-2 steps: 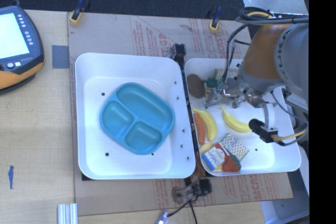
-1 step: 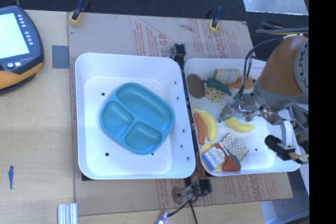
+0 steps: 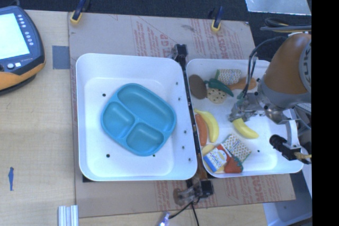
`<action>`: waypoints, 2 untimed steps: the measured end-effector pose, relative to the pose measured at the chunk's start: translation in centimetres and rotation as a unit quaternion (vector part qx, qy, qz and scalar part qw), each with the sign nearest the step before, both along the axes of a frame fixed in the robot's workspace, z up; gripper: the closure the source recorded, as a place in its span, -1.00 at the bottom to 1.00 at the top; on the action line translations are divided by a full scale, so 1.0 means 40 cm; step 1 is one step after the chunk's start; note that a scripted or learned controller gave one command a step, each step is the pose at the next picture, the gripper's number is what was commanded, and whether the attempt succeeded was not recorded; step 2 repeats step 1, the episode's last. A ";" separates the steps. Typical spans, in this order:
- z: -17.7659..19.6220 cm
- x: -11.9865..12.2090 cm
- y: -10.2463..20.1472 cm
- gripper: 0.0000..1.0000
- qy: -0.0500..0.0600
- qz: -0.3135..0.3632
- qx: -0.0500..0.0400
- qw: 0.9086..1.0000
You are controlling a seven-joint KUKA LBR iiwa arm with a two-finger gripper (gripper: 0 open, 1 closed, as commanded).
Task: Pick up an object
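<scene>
- Camera view: my jaws (image 3: 241, 112) sit low in the right bin (image 3: 275, 169), touching a small banana (image 3: 246, 129).
- Jaw state: cannot tell.
- Left bin (image 3: 85, 114): blue divided plate (image 3: 138, 119).

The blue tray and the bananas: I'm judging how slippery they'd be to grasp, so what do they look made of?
The blue tray looks like moulded plastic with a smooth, slightly matte finish: uniform colour, rounded compartment walls. The two bananas look like toy plastic too, judging by their even yellow and soft sheen, though rubber or foam cannot be ruled out at this distance.
</scene>
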State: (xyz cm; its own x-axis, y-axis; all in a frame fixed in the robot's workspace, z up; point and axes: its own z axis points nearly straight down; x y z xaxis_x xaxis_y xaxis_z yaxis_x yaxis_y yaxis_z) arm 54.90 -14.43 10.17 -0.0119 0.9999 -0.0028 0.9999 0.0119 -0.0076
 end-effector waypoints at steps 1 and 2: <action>0.225 -0.182 0.171 1.00 -0.001 -0.002 0.002 1.000; 0.225 -0.182 0.171 1.00 -0.001 -0.002 0.002 1.000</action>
